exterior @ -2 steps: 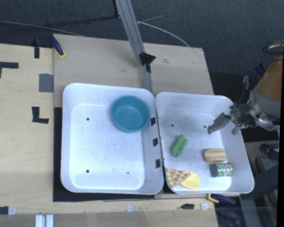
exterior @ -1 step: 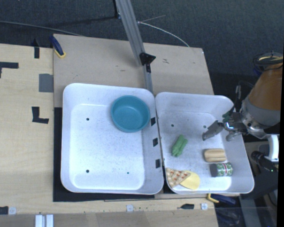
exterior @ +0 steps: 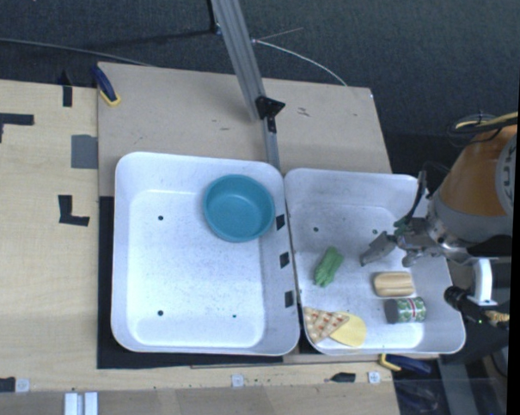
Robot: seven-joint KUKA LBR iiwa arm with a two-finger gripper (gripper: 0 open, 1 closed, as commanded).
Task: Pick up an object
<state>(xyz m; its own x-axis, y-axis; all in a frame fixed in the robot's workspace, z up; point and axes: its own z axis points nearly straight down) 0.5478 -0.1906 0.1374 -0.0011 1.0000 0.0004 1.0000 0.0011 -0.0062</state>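
Jaws [exterior: 387, 248] just above bread roll [exterior: 393, 284]

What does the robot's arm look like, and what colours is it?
The arm is big and rounded, with an orange band and grey metal parts beside it. At its tip sits a small dark grey gripper with thin metal fingers. A yellowish cable loops above the arm, and a dark cable curves down beside it.

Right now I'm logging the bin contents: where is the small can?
The small can lies on its side in the right bin, near its front right corner, just below the tan block and right of the yellow wedge.
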